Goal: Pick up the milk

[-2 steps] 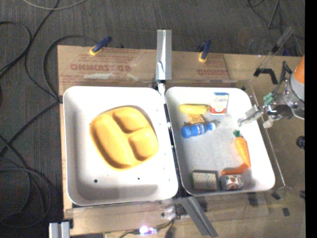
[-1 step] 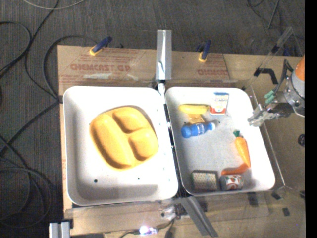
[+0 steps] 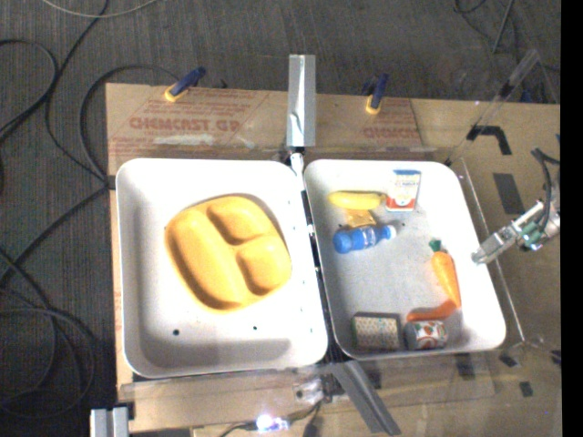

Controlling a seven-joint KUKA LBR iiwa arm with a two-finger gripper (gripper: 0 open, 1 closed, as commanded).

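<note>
Two white bins sit side by side in the camera view, and your target, the milk carton [image 3: 404, 190], stands upright in the far corner of the right bin [image 3: 474, 271], just beside a yellow banana [image 3: 356, 199] and near a blue bottle [image 3: 363, 238]. Your gripper [image 3: 480, 257] hangs over that bin's right rim, near the carrot [image 3: 444, 278] and well apart from the milk; whether it is open or clamped cannot be told at this size, though nothing shows in its grasp. Judged from this, you are at the approach step: the next move calls for travelling across the bin to above the carton. Faint red lettering on the bench behind the left bin [image 3: 137, 271] is too washed out to read; the carton's label is unreadable too.
</note>
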